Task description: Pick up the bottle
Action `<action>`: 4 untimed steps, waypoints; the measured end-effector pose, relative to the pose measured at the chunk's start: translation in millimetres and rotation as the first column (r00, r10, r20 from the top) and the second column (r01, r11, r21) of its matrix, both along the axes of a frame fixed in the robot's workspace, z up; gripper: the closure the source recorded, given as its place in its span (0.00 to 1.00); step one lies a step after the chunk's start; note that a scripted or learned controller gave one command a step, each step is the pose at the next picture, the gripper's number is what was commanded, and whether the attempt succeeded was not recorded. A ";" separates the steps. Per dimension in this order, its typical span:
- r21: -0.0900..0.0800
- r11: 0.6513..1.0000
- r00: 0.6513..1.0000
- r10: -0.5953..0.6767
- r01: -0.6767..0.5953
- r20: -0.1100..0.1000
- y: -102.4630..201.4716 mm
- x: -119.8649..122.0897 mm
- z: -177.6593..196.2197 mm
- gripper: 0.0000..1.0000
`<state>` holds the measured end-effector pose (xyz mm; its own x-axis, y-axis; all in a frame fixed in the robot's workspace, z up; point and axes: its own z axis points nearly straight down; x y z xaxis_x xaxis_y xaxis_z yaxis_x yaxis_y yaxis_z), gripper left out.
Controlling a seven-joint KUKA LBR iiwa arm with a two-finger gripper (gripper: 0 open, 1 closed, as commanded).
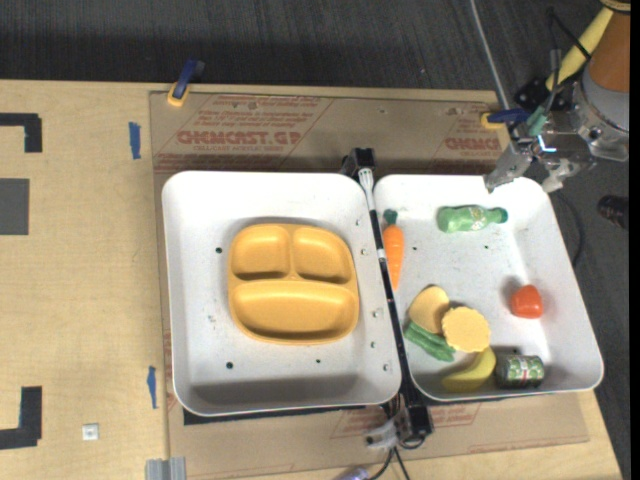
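Green bottle (pixel 470 218) lies in right bin (pixel 565 268) — jaws (pixel 525 173) above-right, apart, spread, holding nothing.

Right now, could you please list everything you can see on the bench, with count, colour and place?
bins: two, white, side by side on the bench
divided plate: one, yellow, middle of the left bin
bottle: one, green, lying on its side at the far end of the right bin
toy carrot: one, orange, right bin, along the left wall
tomato: one, red-orange, right side of the right bin
can: one, dark green, near right corner of the right bin
pile of toy food: one, yellow and green, near end of the right bin
clamps: two, blue and yellow, far edge of the cardboard
gripper: one, grey, above the right bin's far right corner
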<state>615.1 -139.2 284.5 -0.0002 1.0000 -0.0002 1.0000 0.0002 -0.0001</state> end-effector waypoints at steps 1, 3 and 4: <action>0.000 0.996 0.996 0.087 -0.087 -0.001 16.9 22.2 -125.7 0.00; -0.008 1.000 0.999 -0.010 0.010 -0.040 3.4 43.2 -200.2 0.00; -0.007 0.999 0.998 -0.043 0.043 -0.035 16.5 44.6 -199.7 0.00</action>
<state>659.7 -122.7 84.8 0.0430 0.9990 -0.0074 0.9985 -0.0432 -0.0350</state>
